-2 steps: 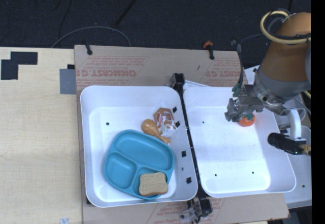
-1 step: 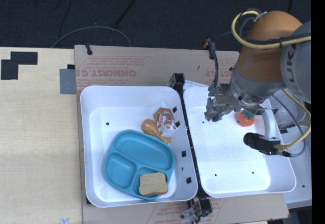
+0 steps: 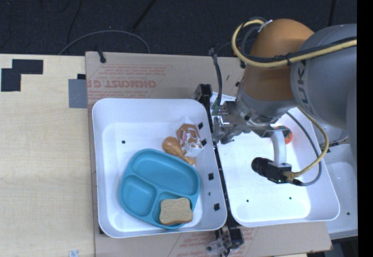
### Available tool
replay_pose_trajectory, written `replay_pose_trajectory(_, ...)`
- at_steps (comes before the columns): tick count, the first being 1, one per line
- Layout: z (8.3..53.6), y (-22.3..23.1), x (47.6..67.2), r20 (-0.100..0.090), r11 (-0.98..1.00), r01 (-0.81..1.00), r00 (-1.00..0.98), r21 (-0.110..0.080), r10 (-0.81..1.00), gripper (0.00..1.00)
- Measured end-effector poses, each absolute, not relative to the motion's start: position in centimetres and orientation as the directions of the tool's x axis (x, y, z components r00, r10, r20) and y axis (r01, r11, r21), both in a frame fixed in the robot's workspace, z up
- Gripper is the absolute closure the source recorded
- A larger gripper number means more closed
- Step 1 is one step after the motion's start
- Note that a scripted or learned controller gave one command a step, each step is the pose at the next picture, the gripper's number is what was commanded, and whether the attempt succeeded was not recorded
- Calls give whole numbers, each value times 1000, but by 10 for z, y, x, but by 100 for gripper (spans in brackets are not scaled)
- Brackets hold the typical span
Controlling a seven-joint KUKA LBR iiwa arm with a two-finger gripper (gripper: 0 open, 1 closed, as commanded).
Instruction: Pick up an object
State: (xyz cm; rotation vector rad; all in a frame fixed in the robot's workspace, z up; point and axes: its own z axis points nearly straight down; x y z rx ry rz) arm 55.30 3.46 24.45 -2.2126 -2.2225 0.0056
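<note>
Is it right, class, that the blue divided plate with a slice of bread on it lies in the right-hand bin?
No. The camera view shows the blue divided plate, with the slice of bread on it, in the left-hand bin, not the right-hand one.

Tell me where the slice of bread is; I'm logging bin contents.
In the camera view the slice of bread lies in the left bin, in the near right compartment of the blue divided plate, toward that bin's front edge.
</note>
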Motion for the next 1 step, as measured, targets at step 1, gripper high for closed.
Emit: replay_pose_trajectory(1, 240, 91, 539, 2, 6, 1000, -6, -6, 1000, 100)
